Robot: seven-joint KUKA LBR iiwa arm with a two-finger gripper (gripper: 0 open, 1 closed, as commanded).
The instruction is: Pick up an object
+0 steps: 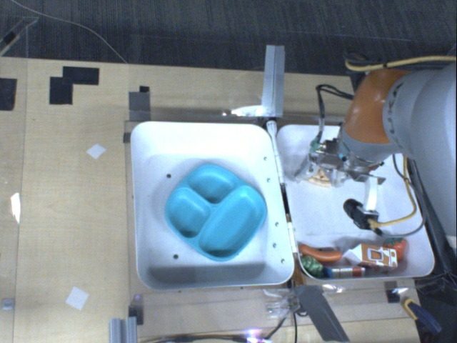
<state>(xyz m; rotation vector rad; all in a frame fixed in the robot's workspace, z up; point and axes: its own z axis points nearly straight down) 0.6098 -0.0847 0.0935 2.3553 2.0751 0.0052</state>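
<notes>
My gripper [327, 167] is low over the upper left part of the right bin [314, 220], below the orange band of the arm [371, 113]. A small tan object [319, 180] lies right under it, partly hidden by the gripper's metal parts; I cannot tell whether the two touch. Along the front wall of the right bin lie an orange carrot-like piece [319, 251], a green item [309, 265], a small printed box [376, 256] and a red piece [398, 247].
The left bin [153, 148] holds a blue divided plate [216, 210] in its middle. A black cable end [355, 210] hangs from the arm over the right bin. A metal post [273, 81] stands behind the wall between the bins.
</notes>
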